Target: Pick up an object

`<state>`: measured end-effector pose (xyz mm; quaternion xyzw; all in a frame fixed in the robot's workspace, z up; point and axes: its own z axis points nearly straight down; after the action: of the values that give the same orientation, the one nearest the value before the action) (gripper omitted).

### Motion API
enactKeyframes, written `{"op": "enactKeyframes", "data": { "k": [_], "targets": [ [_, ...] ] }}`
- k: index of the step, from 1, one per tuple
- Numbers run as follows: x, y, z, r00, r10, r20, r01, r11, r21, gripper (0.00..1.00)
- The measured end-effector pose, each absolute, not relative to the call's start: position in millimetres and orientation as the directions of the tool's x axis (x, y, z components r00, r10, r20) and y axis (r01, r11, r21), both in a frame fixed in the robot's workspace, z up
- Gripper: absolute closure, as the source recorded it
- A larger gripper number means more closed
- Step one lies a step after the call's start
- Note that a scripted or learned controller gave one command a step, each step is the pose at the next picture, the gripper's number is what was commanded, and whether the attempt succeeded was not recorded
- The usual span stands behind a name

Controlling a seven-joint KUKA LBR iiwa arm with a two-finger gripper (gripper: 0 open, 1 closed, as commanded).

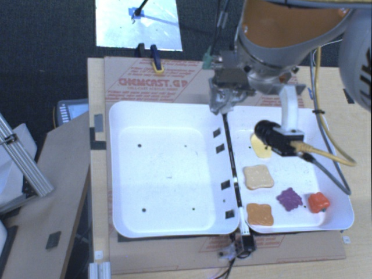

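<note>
Camera view looks down at a slant on the bench (96, 156), so going left to right: the left bin (119, 156) is a plain white tray with a few dark dots on its floor. Behind it there's a cardboard sheet (145, 80) with red lettering, and a yellow and blue clamp (156, 60) pinned at its far edge.

Over the divider between the bins, at the far rim, hangs the end effector (222, 103), a dark metal piece under the grey arm (290, 16). Honestly can't tell how far it's spread from this angle, and nothing shows in its grip.

The right bin (337, 214) has all the stuff: a yellow piece (260, 148) partly under a black cable fitting (276, 138), a tan toast slice (258, 177), an orange waffle-ish square (260, 214) in the near corner, then a purple lump (289, 199) and a red-orange pepper (318, 201) just beside it.
</note>
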<state>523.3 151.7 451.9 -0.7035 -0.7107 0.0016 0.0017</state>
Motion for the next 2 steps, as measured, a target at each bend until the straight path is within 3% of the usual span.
{"op": "enactKeyframes", "data": {
  "k": [1, 2],
  "targets": [
    [484.1, 130, 343, 0.000, 1.000, -0.003, 1.000, -0.001, -0.011, 1.00],
    [487.3, 87, 416, 0.003, 1.000, 0.001, 1.000, -0.003, 0.009, 1.00]
  ]
}}
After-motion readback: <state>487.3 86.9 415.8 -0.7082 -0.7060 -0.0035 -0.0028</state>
